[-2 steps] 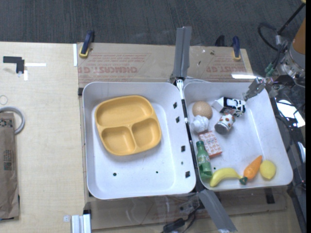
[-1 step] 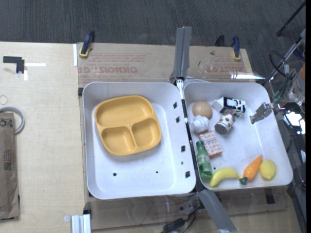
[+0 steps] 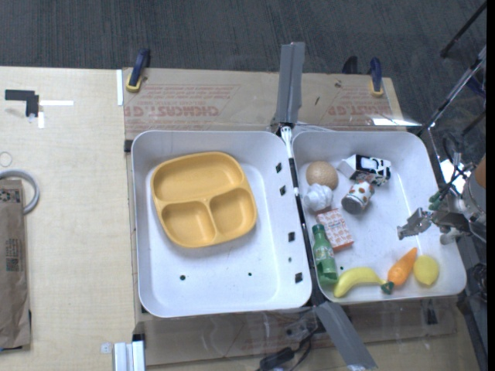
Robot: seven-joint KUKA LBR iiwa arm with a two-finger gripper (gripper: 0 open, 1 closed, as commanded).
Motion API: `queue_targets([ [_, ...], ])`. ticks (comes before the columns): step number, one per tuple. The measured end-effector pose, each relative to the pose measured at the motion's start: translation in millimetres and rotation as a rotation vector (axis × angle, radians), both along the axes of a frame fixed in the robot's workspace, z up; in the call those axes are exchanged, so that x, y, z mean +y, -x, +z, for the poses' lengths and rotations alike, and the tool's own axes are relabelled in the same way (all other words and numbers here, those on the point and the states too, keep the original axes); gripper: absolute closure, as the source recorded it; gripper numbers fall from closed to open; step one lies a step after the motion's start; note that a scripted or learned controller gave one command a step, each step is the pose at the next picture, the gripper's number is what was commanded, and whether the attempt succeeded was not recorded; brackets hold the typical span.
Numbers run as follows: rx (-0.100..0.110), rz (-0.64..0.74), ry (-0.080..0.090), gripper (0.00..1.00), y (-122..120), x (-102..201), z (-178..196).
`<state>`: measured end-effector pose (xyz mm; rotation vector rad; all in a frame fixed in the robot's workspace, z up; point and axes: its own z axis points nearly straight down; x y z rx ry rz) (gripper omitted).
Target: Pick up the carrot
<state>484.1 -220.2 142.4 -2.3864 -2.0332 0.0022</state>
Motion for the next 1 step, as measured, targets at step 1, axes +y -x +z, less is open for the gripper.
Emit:
queue_targets([
  [1,-0.003,0.001,0.003,0.0,6.6,38.7,9.6],
])
